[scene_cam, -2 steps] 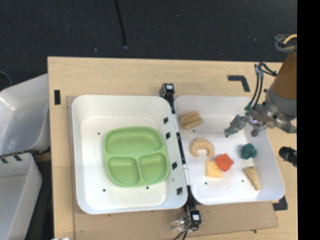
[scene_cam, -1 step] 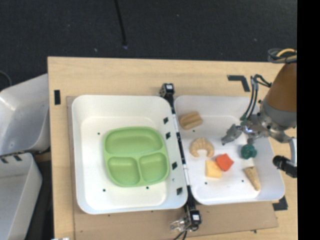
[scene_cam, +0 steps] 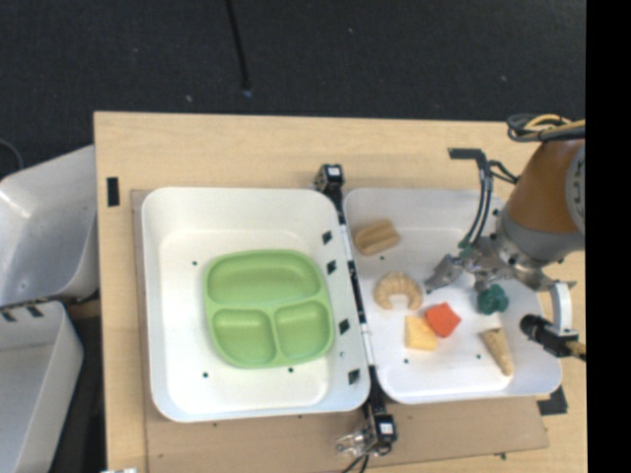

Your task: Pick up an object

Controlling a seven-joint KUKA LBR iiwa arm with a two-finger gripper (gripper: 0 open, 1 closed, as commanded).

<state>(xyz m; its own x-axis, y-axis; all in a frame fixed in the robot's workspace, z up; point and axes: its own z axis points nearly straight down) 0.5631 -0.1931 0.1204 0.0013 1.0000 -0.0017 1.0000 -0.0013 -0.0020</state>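
The right bin [scene_cam: 394, 382] holds several small items: a tan bread roll [scene_cam: 376, 236], a pale croissant [scene_cam: 398, 290], a red block [scene_cam: 443, 319] against a yellow cheese wedge [scene_cam: 420, 334], a tan cone [scene_cam: 498, 350] and a small teal object [scene_cam: 492, 299]. My gripper [scene_cam: 463, 269] hangs low over the right bin's middle, to the right of the croissant and just above-left of the teal object. The grey arm with its orange band [scene_cam: 545, 200] rises behind it and hides the bin's far right part.
The left bin [scene_cam: 168, 363] holds a green divided plate [scene_cam: 268, 306]. A raised divider with black clips [scene_cam: 347, 294] runs between the bins. Dark cables [scene_cam: 483, 195] loop beside the arm. Wooden bench [scene_cam: 197, 151] surrounds both bins.
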